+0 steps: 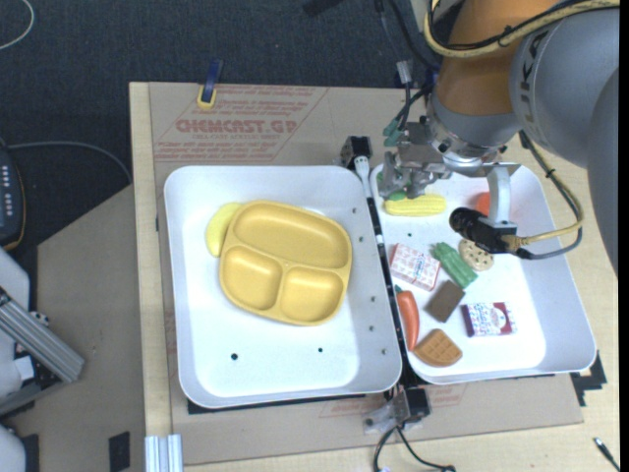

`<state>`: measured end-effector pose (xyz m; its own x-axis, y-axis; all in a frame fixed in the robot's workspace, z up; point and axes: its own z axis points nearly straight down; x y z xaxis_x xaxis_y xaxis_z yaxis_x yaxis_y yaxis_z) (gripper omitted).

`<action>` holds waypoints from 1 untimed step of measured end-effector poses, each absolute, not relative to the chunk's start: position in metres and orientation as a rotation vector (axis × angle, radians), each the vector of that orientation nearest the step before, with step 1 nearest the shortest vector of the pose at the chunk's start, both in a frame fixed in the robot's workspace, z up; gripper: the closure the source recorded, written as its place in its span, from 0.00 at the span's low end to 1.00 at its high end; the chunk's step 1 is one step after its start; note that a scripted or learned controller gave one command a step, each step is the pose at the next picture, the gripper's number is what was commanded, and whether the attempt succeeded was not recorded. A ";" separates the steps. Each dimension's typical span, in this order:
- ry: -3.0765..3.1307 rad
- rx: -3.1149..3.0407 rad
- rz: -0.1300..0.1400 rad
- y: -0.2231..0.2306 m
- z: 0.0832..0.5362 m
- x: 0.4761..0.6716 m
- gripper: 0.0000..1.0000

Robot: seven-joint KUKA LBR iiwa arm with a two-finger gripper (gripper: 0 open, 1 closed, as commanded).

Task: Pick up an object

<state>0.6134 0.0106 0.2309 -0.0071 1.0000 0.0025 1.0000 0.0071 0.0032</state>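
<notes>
The yellow corn cob [415, 205] lies flat near the far end of the right bin [550, 347], long axis running left-right, directly under the gripper [405, 177]; whether its fingers are apart cannot be told. The bins sit on a cardboard-covered counter [246, 126] above dark carpet [98, 47].

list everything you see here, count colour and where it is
bins: 2, white, side by side on the bench
divided tray: 1, yellow, left bin
corn cob: 1, yellow, right bin, top, under the gripper
toy carrot: 1, orange-red, right bin, left edge
waffle piece: 1, brown, right bin, bottom
small cartons: 2, red and white, right bin, middle
green piece: 1, right bin, middle
clamp: 1, blue and yellow, bench top
gripper: 1, grey, over the corn cob
</notes>
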 end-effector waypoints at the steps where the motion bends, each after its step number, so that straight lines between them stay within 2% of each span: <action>1: 2.228 2.219 -0.002 0.047 0.216 0.615 1.00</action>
